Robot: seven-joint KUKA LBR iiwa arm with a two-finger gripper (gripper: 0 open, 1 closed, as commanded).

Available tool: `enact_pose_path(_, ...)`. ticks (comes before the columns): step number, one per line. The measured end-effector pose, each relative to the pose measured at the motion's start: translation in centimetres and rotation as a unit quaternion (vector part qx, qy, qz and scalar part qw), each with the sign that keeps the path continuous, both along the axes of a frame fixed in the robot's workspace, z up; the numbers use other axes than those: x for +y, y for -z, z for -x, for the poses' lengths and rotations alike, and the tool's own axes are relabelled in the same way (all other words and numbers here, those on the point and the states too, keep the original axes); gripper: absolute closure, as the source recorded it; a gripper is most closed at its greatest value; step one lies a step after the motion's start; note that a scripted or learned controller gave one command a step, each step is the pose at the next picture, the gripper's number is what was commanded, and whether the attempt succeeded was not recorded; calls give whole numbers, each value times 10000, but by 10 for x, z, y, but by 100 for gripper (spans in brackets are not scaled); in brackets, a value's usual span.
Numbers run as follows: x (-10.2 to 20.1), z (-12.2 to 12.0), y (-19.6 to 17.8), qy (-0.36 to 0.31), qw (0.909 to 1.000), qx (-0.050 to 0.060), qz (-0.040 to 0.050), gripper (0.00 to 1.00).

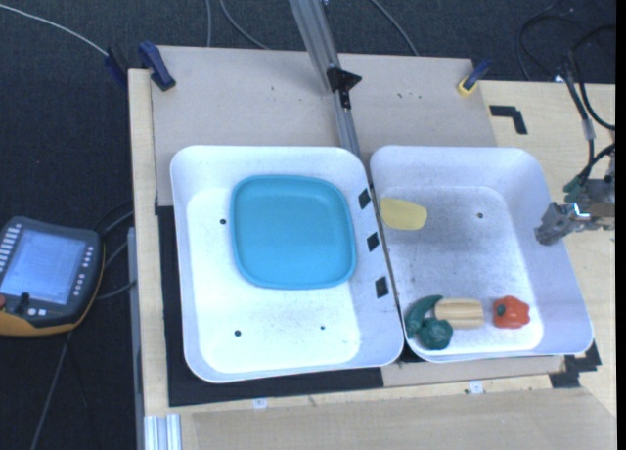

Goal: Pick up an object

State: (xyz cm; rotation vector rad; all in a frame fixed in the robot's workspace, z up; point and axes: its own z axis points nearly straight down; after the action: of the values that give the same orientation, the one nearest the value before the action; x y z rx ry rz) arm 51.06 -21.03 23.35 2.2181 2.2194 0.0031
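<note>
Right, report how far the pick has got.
Nothing is picked yet. The tool sits over the right white bin's right rim, away from the objects. The red pepper toy, tan cylinder, dark green toy and yellow piece lie inside, all left to grasp.

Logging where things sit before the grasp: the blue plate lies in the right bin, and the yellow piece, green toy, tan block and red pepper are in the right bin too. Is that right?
Not quite. The camera view shows the blue plate in the left bin, not the right bin. The rest stands: the yellow piece, green toy, tan block and red pepper lie in the right bin.
</note>
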Motion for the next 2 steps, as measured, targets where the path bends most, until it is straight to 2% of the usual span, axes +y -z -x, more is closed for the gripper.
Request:
enact_pose_path(1, 56, -4, -9, -13, 10000, 15, -9, 100)
enact_pose_path(2, 108, -6, 2, -18, 10000, 21, -9, 100)
